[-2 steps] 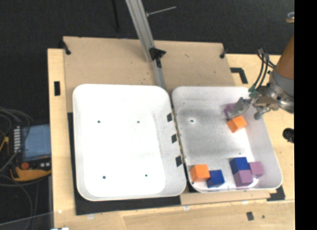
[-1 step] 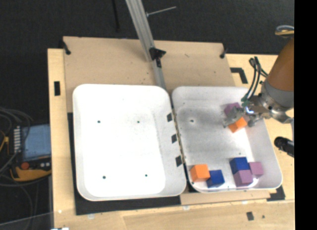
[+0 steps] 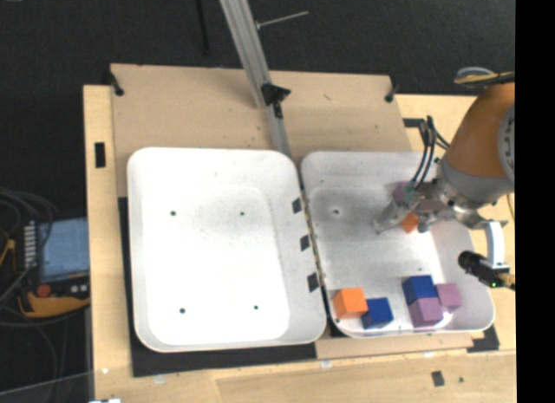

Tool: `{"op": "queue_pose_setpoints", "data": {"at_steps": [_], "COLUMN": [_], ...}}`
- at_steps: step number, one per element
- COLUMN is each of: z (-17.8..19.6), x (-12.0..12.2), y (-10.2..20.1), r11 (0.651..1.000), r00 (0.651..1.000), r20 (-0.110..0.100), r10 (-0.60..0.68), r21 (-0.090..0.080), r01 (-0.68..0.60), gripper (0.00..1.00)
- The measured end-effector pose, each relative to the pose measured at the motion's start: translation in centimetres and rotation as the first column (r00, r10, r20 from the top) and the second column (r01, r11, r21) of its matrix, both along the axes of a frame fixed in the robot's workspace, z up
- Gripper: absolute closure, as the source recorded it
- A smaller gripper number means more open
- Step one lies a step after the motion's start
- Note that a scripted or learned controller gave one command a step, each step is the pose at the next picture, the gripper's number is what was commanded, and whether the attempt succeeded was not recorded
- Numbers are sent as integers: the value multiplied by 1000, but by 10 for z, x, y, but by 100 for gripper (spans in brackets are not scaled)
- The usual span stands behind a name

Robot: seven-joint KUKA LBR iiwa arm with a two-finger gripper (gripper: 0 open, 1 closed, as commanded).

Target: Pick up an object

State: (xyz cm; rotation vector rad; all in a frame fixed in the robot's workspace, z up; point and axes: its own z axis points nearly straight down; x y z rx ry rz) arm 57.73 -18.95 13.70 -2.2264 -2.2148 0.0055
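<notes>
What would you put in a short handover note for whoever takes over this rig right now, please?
Gripper: low over the upper part of the right bin, by a small orange piece and a purple one; grip unclear from above.
Blocks: orange block, blue block, larger blue block and two purple blocks sit along the right bin's near edge.
Done: no pick confirmed.
Left: grasp one object and lift it.
</notes>
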Motion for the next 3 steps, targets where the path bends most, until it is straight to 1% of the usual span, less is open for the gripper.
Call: {"op": "queue_pose_setpoints", "data": {"at_steps": [1,2,3], "z": [15,72,116], "x": [2,13,12], "y": [-1,0,-3], "r11": [1000,1000,1000], "r00": [1000,1000,1000], "r20": [8,11,10], "r10": [-5,8,10], "r21": [1,-1,0], "r01": [5,-8,-10], "gripper": [100,100,100]}}
